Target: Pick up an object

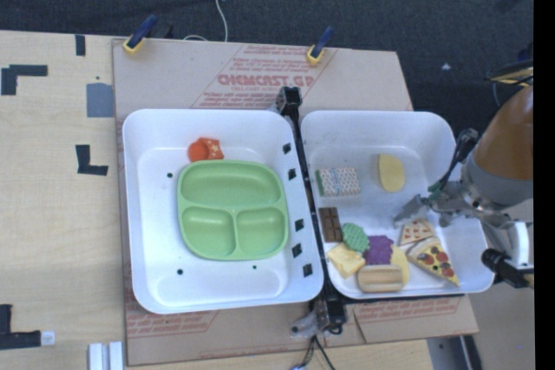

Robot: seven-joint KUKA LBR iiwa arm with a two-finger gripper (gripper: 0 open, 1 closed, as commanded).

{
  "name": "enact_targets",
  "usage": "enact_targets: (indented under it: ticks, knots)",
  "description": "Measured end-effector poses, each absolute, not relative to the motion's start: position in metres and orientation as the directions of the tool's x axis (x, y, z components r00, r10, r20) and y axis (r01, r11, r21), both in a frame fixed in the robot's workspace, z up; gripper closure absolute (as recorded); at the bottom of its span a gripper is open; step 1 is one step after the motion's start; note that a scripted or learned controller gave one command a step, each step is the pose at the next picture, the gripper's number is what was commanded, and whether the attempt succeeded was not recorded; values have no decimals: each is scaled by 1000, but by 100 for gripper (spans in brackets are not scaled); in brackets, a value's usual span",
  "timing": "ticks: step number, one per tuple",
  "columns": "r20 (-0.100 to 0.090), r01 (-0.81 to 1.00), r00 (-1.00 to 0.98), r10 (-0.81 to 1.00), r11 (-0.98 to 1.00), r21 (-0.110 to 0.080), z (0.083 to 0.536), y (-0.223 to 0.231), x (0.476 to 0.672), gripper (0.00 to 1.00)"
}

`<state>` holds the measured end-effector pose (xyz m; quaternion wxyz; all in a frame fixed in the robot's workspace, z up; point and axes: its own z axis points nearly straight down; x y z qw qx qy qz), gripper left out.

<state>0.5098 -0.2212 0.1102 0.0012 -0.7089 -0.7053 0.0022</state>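
Your pincer (422,210) hangs at the right of the frame over the right bin (438,127), just above the pizza slices (427,248); you cannot tell how far open it is, and nothing shows between its tips. Toy foods cluster along that bin's lower edge.

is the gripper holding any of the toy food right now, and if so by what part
It cannot be told. The gripper sits low in the right bin, just above the toy pizza slices, but no item shows between its fingers.
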Motion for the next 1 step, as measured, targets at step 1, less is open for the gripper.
enact_targets:
  ticks: [1]
  knots:
    - [-1, 1000, -6, 1000, 6, 3, 85, -178, 586, 0]
